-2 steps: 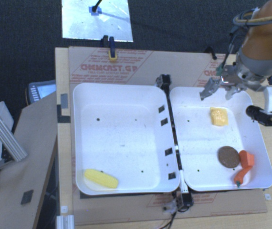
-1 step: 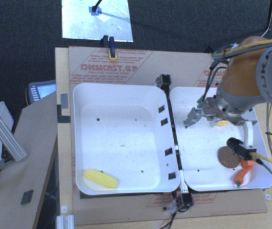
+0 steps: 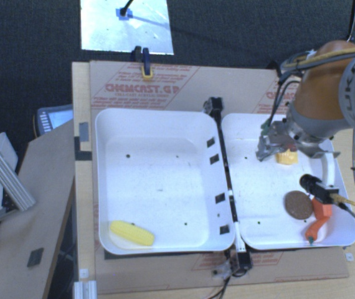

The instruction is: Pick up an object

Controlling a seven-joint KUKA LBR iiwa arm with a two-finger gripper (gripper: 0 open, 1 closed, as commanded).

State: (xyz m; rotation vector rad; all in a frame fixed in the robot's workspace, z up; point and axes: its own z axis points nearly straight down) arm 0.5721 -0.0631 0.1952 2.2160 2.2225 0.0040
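Observation:
My gripper (image 3: 268, 149) hangs low over the upper middle of the right bin (image 3: 252, 229), under the grey and orange arm. A small yellow block (image 3: 286, 158) lies just to its right, partly under the wrist; whether they touch is unclear. Lower right in the same bin lie a brown round disc (image 3: 298, 205) and an orange carrot-shaped piece (image 3: 318, 220). A long yellow corn-like piece (image 3: 131, 233) rests in the front left corner of the left bin (image 3: 159, 129).
A black divider with clips (image 3: 222, 167) runs between the two bins. A cardboard sheet (image 3: 165, 83) lies under them. A shiny metal plate (image 3: 126, 17) sits at the back and a grey rail (image 3: 3, 173) at the left.

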